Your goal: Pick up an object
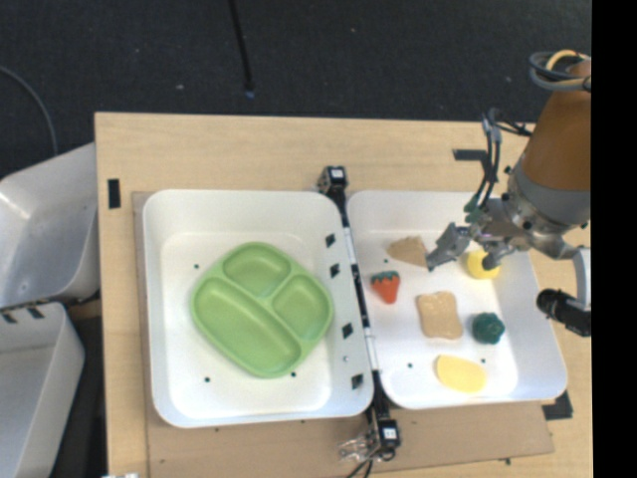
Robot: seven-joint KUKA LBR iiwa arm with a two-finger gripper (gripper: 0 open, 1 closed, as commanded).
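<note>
The pincer [466, 247] hangs released, jaws spread, over the right bin [537, 371], just beside a small yellow toy [482, 264] near the far wall; it looks light, rigid and smooth, probably slippery; best pinched across its middle.

A green divided plate [262, 309] is seen lying in the left white bin [159, 366], which is set beside the right white bin [537, 371] on the wooden desk [219, 152], against a dark floor [299, 38]
</note>
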